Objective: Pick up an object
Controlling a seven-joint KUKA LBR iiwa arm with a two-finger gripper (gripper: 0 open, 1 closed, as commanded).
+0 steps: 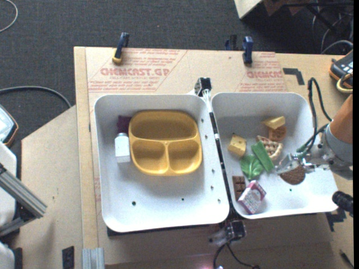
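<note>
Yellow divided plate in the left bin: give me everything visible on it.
The yellow divided plate looks like matte plastic, a rounded rectangle with a raised rim. Ridges split it into three compartments: one wide one along the far side, two smaller ones along the near side. All three look bare. It lies flat, right way up, on the floor of the left bin, towards the far side. A small white bottle stands against its left edge, and something dark purple peeks out at its far-left corner.

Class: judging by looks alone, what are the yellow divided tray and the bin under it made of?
Yellow divided tray: probably moulded plastic, given its even colour, soft sheen and rounded compartments. Left bin: likely thin formed plastic, smooth white with rounded corners.
</note>
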